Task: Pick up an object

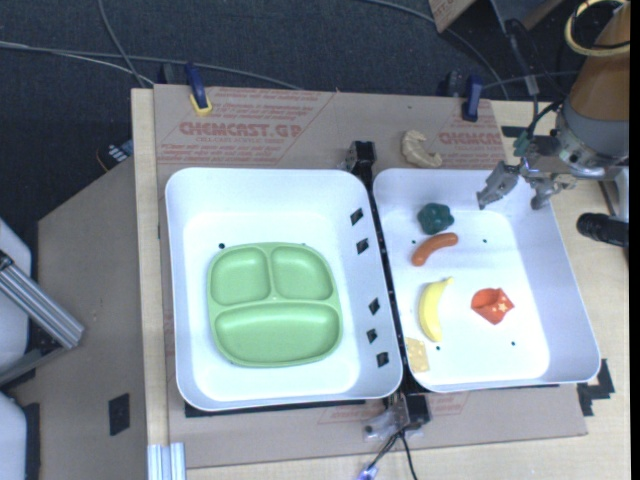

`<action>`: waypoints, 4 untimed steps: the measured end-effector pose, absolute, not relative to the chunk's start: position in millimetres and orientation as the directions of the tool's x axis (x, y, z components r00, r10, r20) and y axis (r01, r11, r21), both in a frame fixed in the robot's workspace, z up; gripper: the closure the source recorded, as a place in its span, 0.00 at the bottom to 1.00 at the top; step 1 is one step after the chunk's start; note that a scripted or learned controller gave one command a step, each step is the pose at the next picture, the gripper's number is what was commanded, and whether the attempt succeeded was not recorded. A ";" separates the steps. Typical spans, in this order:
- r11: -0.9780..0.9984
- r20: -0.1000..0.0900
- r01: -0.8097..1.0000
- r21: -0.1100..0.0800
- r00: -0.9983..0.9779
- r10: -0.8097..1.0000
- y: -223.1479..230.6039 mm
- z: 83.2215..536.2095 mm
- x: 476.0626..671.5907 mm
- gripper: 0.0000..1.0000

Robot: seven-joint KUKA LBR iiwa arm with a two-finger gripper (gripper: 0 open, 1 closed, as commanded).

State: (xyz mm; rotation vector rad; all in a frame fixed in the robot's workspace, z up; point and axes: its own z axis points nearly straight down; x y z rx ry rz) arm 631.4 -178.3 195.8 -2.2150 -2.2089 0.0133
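End effector: one, poised over the far right corner of the right bin, its two fingers spread apart with nothing between them. Candidate objects, all lying in the right bin: one dark green piece, possibly toy broccoli, nearest the far edge; one orange-brown sausage just beside it on the near side; one yellow banana toward the near left corner; one red piece, identity unclear, near the bin's middle; one small pale yellow wedge against the near left wall. Left bin: one, carrying one green divided tray of three compartments. On the tabletop behind the bins: one beige object, shape uncertain, and two clamps on the far edge, one with a yellow grip and one blue. Handling note, as judgement: the green piece lay closest to the end effector and stood apart enough from the sausage for a clean descent; the fingers would best straddle its narrow width, centred, and descend fully before closing. The wedge, pressed to the wall, looked the poorest choice.
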 end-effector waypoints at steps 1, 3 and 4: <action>0.000 0.001 1.000 0.000 0.000 1.000 -177.7 205.1 634.7 0.00; 0.001 0.002 1.000 -0.005 -0.001 1.000 -179.0 99.6 637.5 0.00; 0.002 0.001 1.000 -0.003 -0.002 1.000 -178.2 84.4 637.6 0.00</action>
